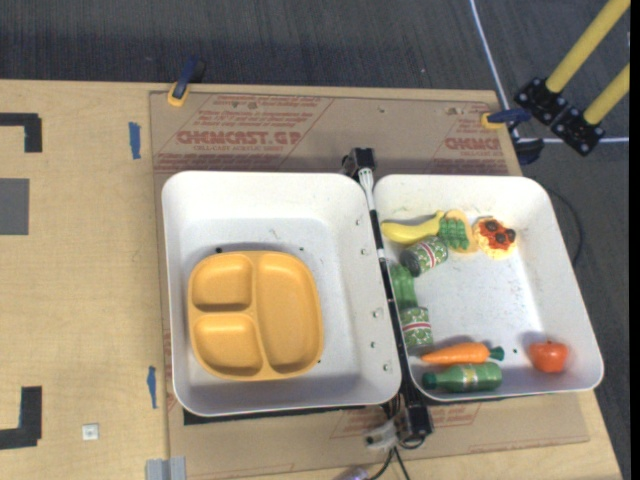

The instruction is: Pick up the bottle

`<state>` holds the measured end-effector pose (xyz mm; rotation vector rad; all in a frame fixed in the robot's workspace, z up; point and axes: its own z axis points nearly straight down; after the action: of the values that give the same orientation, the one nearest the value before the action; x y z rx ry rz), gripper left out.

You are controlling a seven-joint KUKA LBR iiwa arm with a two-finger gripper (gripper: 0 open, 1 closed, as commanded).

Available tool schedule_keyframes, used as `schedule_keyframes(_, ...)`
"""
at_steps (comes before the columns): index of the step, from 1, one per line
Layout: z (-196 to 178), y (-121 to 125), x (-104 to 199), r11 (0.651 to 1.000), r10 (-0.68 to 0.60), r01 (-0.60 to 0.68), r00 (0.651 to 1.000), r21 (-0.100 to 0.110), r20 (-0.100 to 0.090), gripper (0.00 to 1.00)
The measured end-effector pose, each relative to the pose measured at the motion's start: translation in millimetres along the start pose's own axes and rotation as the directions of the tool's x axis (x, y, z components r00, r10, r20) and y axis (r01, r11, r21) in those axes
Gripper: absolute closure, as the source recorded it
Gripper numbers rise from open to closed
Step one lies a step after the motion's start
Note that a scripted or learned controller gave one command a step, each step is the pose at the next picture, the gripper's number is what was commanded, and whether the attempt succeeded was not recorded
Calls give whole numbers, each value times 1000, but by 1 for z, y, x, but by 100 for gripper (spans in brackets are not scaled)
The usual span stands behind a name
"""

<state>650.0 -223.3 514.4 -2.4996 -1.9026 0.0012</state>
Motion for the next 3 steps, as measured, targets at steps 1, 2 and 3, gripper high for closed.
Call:
schedule_keyframes(1, -11, 0, 1, 1000, -1, 1, 1000, -4, 2, 100)
schedule_keyframes(2, -11, 0, 1, 1000, -1, 1, 1000, -4, 2, 0)
schedule_keyframes(3, -21, -20, 25, 723, 691, -691, 723, 1, 0, 0)
